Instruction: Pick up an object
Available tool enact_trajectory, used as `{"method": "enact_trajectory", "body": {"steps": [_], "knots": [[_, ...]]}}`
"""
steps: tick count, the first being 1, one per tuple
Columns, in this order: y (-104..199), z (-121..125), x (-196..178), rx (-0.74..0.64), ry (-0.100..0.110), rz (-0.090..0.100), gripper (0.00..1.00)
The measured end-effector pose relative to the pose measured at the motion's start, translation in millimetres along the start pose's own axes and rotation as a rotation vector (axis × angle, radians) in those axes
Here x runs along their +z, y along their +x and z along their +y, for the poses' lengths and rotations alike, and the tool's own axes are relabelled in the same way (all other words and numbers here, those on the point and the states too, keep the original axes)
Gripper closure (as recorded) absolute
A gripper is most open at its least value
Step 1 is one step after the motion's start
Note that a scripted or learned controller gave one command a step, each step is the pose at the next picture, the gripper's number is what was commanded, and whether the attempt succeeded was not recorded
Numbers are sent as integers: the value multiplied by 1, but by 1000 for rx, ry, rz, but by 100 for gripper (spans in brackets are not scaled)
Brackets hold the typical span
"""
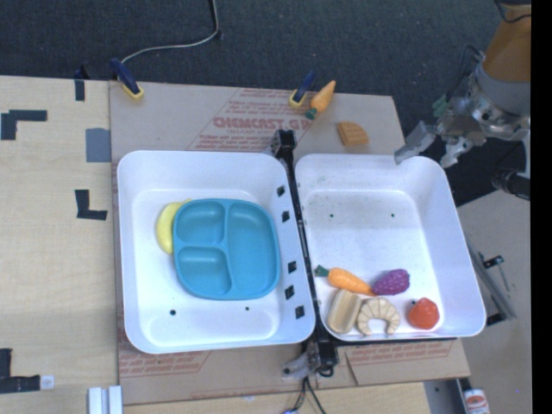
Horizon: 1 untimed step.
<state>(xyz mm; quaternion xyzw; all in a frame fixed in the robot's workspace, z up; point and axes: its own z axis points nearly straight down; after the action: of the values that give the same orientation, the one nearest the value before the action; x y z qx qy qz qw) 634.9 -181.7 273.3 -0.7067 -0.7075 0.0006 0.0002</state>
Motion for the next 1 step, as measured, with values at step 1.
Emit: {"method": "enact_trajectory", "body": {"steps": [1], "knots": [[-42,-51,100,2,3,0,0]]}}
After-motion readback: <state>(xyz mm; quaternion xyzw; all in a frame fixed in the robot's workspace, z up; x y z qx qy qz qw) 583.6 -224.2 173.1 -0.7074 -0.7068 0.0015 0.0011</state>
